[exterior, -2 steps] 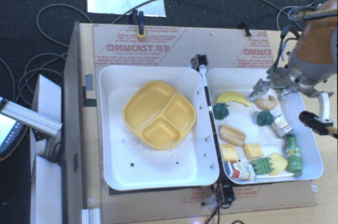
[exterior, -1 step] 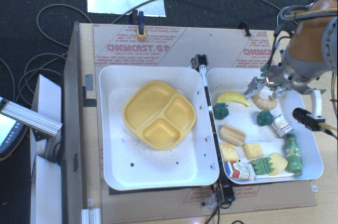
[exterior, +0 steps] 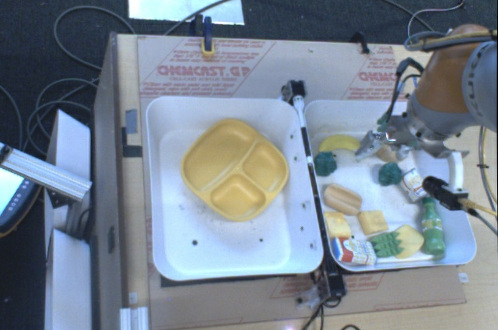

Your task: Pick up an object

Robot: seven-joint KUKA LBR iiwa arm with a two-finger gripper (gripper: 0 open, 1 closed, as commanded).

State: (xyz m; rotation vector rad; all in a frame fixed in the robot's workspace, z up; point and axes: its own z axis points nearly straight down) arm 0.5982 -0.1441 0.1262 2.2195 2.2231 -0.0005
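Observation:
My gripper (exterior: 372, 143) hangs low over the back part of the right bin (exterior: 465, 247), on the grey arm with the orange band (exterior: 447, 79). It is just right of a yellow banana (exterior: 340, 142) and close above a small tan piece (exterior: 387, 154). Nothing shows held in it. Around it lie a green broccoli (exterior: 324, 163), a teal-green lump (exterior: 390, 174), a small white bottle (exterior: 412, 182), a tan bread roll (exterior: 342, 198), two yellow blocks (exterior: 373, 222), a green bottle (exterior: 433, 227) and a red and white packet (exterior: 354, 251).
The left bin (exterior: 167, 243) holds a yellow compartment plate (exterior: 235, 167). A black divider rail (exterior: 307, 157) runs between the bins. Cables hang by the arm at the right, and a black connector (exterior: 443, 192) sits over the right bin's edge.

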